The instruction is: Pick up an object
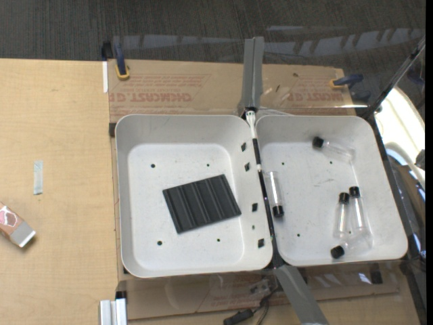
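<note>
Nothing has been picked up yet, judging by how things lie: every candidate object rests on a bin floor. The left bin (135,141) holds 1 dark ribbed rectangular pad (201,203), lying flat and turned at a slight angle near the middle of the floor, apart from all 4 walls. The right bin (298,131) holds several clear vials with black caps: 1 vial (275,193) lies lengthwise just beside the divider wall, cap toward the near side; another (328,147) lies near the far right corner; 2 more (350,215) lie side by side close to the right wall; and a last one (345,247) lies near the front rim, touching or almost touching that pair. Off to the right edge, blurred pale and grey shapes may belong to the arm, but no gripper can be made out there, so its finger state cannot be told. The whole task is left: approach, descent over 1 object, closing on it, and lifting it clear.
</note>
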Tool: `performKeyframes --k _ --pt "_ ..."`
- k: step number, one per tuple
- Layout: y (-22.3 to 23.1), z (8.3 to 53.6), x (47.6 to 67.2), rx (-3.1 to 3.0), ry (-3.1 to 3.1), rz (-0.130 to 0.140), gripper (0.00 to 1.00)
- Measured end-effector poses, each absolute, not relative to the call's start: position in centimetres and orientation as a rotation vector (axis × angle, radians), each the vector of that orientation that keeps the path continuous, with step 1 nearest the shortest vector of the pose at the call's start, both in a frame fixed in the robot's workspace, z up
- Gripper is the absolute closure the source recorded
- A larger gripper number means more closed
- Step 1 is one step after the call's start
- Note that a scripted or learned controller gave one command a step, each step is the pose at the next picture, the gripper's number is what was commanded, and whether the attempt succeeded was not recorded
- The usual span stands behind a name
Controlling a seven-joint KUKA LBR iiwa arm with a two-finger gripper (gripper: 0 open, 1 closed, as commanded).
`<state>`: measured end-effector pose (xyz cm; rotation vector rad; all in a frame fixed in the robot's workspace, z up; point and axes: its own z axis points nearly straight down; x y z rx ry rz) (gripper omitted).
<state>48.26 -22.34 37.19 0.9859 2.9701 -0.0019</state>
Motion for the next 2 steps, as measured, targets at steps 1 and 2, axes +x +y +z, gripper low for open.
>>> performKeyframes --k 1,2 --pt "-22.34 37.19 48.26 0.985 2.970 -0.002 0.00" --pt "-22.40 38.08 48.43 0.987 2.966 -0.003 1.00"
